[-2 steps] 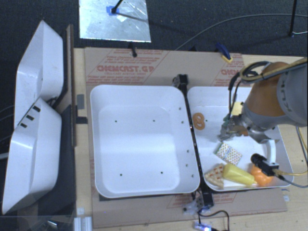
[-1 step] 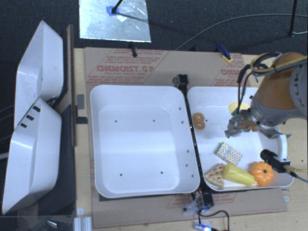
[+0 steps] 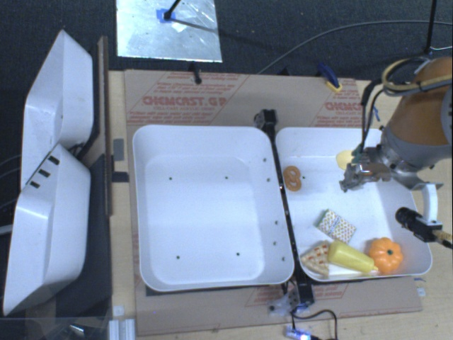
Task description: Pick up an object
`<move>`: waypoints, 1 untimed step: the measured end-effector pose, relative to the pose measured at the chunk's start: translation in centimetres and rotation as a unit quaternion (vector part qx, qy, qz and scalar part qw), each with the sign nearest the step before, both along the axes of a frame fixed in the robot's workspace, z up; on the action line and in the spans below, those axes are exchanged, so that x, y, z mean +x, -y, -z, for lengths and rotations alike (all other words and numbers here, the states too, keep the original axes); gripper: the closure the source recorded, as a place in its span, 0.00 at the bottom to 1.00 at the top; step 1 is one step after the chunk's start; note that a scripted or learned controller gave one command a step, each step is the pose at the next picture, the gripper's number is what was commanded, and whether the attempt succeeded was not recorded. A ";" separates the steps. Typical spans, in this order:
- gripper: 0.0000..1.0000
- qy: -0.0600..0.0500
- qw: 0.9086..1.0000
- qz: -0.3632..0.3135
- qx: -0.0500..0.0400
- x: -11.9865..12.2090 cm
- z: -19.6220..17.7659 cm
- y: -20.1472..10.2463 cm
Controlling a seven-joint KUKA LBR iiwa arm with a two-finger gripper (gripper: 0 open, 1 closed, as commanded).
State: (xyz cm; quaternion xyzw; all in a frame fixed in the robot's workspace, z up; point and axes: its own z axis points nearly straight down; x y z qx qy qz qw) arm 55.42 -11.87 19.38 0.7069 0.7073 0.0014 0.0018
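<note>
Single fixed camera above bench, angled down over both bins (image 3: 212, 137).

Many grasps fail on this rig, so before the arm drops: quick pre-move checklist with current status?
1. Targets present in the right bin: ok; pumpkin, yellow block, pizza slice, checkered packet, pretzel.
2. Gripper over the right bin: ok, near its upper part.
3. Finger opening: cannot tell.
4. Nothing held between fingers: cannot tell.
5. Target directly below: not ok; a pale yellow object sits just beside, partly hidden.
6. Clutter: not ok; the yellow block touches the pizza slice and pumpkin.
</note>
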 end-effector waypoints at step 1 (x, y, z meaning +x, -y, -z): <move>1.00 0.000 1.000 0.000 0.000 -0.7 -4.9 0.5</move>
